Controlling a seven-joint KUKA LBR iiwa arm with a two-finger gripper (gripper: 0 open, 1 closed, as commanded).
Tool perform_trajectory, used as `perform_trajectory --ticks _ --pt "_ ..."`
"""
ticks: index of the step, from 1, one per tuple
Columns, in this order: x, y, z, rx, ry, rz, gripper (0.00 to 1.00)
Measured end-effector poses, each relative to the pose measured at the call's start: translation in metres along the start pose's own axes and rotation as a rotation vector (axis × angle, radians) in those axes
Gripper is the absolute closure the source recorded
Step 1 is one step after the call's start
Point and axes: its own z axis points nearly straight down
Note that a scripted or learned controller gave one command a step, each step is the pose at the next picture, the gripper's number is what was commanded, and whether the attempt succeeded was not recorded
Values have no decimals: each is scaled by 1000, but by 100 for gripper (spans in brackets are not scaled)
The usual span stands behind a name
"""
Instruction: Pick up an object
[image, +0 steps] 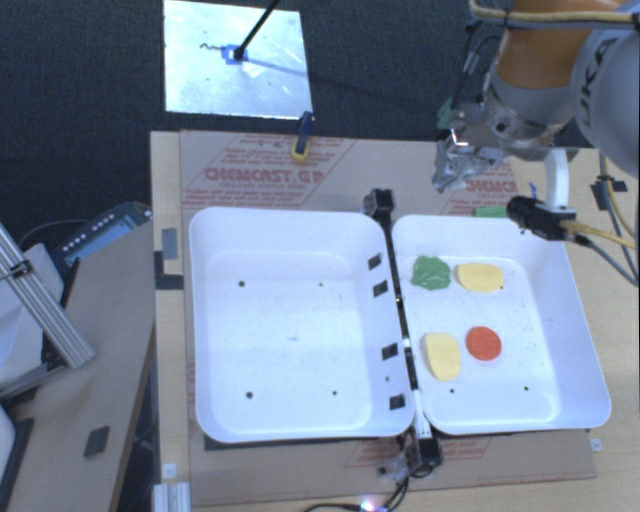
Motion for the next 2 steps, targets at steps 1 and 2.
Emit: perform_trajectory --ticks 1,2 --pt "49 24 -99 -2 1 -3 100" --pt "56 -6 -195 -2 2 -1 100"
